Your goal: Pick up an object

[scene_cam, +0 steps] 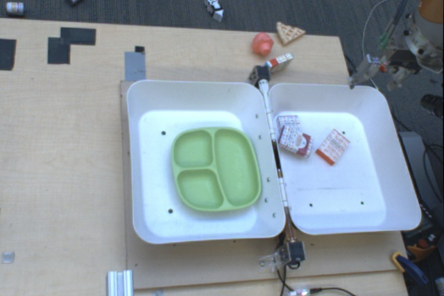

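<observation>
One green divided plate (216, 170) left bin (149, 149) | two cartons (294, 136) right bin (374, 170)

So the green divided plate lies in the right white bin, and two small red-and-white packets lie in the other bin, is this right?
Not quite. The camera view shows the green divided plastic plate in the left shallow white bin, not the right one. The two small red-and-white packets do lie in the other bin, the right white bin.

From my station the light reads bright and even, coming from overhead, with the two white bins (208, 97) nearly washed out around the green plate (216, 168). Shadows beside the plate are faint. Small items beyond the bins look soft and slightly blurred.
</observation>
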Controlling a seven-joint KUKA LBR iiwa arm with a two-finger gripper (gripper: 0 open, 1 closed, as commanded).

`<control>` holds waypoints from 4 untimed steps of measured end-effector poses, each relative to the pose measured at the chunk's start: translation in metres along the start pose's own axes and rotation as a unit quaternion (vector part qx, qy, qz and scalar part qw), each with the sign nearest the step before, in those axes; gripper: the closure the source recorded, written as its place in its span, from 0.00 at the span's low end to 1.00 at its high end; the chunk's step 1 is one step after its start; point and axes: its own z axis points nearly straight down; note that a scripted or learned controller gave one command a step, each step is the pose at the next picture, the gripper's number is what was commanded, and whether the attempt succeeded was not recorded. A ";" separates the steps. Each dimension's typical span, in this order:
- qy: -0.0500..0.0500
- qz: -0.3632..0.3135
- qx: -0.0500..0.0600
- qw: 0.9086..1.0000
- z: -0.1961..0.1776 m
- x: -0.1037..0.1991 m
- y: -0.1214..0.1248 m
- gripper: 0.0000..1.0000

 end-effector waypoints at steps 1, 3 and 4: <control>0.001 0.001 0.002 1.000 0.178 0.004 -0.004 0.00; -0.001 0.001 -0.004 1.000 0.180 0.050 -0.050 1.00; 0.001 0.000 0.000 1.000 0.092 0.124 -0.110 1.00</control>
